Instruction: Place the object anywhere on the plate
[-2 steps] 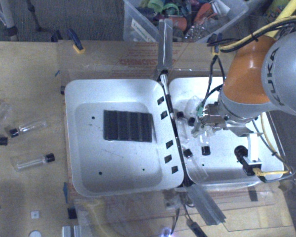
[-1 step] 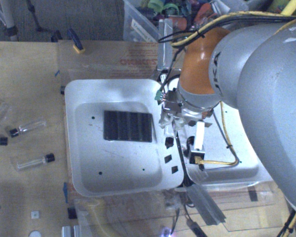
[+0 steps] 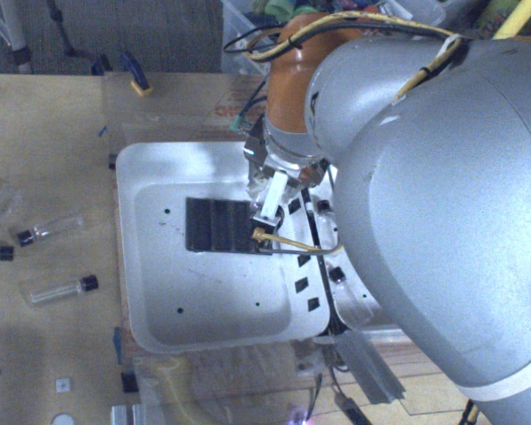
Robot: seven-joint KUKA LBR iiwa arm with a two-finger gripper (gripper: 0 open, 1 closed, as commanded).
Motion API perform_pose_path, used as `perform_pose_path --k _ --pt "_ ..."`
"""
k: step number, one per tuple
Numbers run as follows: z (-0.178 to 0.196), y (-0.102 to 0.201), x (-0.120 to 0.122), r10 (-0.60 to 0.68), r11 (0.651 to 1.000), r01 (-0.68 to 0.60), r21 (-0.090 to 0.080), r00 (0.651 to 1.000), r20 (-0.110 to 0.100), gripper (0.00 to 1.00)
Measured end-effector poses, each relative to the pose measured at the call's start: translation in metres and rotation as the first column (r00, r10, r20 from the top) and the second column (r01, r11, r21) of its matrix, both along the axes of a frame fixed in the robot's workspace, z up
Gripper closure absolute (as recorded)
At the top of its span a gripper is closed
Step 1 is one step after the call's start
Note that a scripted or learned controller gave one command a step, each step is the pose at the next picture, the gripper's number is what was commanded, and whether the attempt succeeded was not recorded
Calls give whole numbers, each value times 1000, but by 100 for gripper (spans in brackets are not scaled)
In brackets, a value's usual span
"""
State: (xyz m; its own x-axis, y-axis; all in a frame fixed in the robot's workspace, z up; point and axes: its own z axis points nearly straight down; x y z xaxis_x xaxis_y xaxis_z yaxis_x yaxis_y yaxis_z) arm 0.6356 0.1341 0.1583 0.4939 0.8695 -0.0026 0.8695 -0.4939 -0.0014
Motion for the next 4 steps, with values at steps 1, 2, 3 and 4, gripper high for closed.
perform_pose_path --k 1,2,3,4 --pt "8 73 30 -181 984 181 0 984 1 100" --pt "29 92 27 245 970 -245 1 970 3 100" --pt "165 92 30 531 848 -531 0 848 2 100" --pt "171 79 28 -157 988 157 1 988 4 100"
